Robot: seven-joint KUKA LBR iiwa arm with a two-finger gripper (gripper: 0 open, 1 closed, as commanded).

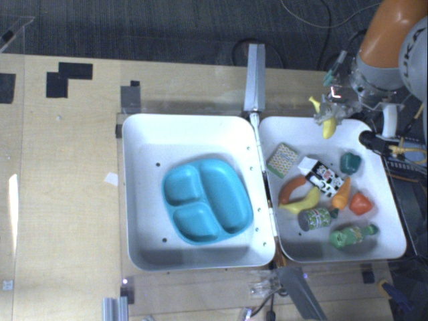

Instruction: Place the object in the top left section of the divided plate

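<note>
The blue divided plate point(231, 202) lies in the left bin point(144, 179); its top left section point(182, 182) is bare. My gripper point(328, 114) hangs over the far edge of the right bin point(391, 236), well to the right of the plate. A small yellow object point(328, 128) sticks out below its fingers and looks pinched between them. The orange-banded wrist point(394, 25) rises behind it at the upper right.
The right bin holds several items: a patterned card point(283, 159), a black-and-white block point(325, 177), a teal piece point(350, 162), a yellow banana point(304, 201), a carrot point(342, 194), a red piece point(361, 204), a grey can point(316, 218) and a green bottle point(351, 235). A metal divider point(255, 79) stands between the bins.
</note>
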